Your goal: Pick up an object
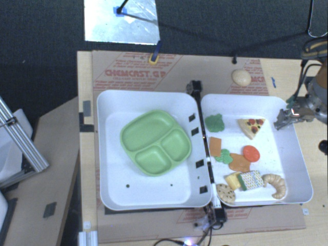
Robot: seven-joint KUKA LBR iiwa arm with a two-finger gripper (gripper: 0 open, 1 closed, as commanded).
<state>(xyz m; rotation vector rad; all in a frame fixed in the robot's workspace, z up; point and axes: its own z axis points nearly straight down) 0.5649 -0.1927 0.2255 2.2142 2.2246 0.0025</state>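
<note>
Two white bins: the left bin [110, 188] holds a green divided plate [155, 142]; the right bin [292, 163] holds toy food, including a pizza slice [251, 126], croissant [275, 184] and tomato [250, 152]. The gripper [283, 119] hovers at the right bin's upper-right rim, carrying nothing visible.

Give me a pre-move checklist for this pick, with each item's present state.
1. Gripper over the right bin's far right edge: ok.
2. Nothing between its fingers: cannot tell.
3. Pizza slice, the nearest toy, lies apart from the others: ok.
4. Tomato touches the orange piece: not ok for a clean grasp.
5. Croissant near the bin's near wall: not ok.
6. Green tray in the left bin, out of the way: ok.
</note>
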